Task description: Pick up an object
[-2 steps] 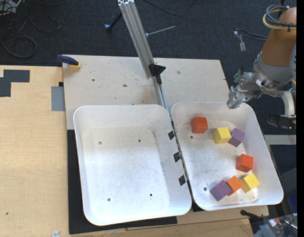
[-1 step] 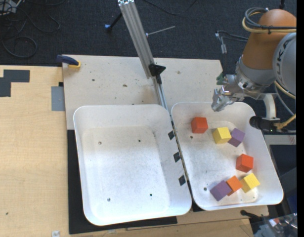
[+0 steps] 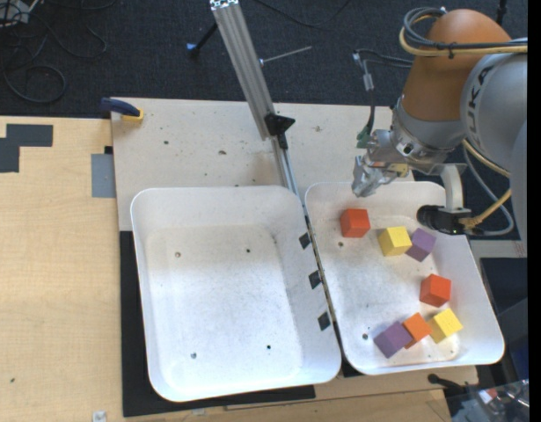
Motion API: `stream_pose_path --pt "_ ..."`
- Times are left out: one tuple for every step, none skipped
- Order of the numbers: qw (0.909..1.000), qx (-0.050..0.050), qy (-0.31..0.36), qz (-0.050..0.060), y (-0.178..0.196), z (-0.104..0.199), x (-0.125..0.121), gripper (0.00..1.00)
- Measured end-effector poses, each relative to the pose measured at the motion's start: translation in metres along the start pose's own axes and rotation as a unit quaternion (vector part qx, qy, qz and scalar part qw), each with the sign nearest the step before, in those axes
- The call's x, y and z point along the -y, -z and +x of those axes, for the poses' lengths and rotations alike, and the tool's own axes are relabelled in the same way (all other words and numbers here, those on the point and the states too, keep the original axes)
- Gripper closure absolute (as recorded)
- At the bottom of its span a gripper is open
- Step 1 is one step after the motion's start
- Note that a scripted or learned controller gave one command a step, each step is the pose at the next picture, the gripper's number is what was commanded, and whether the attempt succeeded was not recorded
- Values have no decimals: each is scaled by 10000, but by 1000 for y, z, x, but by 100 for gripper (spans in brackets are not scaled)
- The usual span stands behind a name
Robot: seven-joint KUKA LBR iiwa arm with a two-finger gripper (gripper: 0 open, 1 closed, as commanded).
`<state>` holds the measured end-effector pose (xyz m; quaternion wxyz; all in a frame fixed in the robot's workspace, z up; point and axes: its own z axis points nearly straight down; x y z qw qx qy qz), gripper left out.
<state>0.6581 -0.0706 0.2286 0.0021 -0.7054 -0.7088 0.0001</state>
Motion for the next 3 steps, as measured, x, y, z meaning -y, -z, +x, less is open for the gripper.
stream_pose_path --pt "10000 1 -2 10 -7 49 -3 100" --pt "10000 2 -2 14 -16 103 5 100" --pt "10000 4 -1 5 -17 163 9 100"
